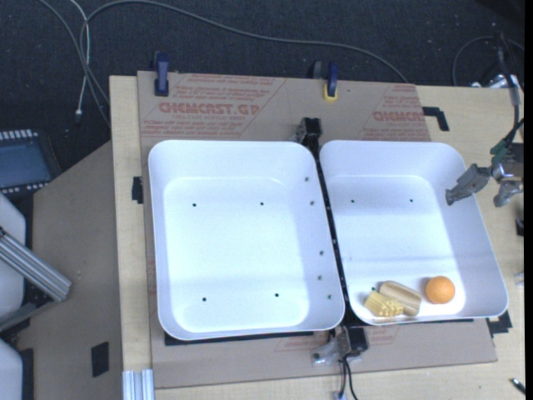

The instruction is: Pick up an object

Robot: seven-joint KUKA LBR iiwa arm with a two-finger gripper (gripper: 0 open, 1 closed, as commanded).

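So the pincer (pixel 482 183) is hanging over the right edge of the right bin (pixel 400 223), up near the far right corner. Its two grey fingers are sitting spread apart with nothing between them, one poking in over the bin rim and the other sitting further out to the right.

All the pickable stuff is sitting down in the near corner of that same right bin, well apart from the pincer. There's an orange ball (pixel 440 290) resting close to the near right corner. Just left of it a tan bread roll (pixel 400 292) is lying on its side, and a yellow corn cob piece (pixel 384 306) is sitting right against the roll, touching it on the near side.

The left bin (pixel 241 173) is lying right beside the right one, their inner rims almost touching, with a black clip (pixel 310 129) sitting at the far end of the seam between them. Both bins are resting on a cardboard sheet (pixel 208 107) with red printing, which is clamped to the surface by a blue clamp (pixel 161 73) and another clamp (pixel 331 79) along the far edge. Cables (pixel 83 32) are trailing across the dark carpet behind.
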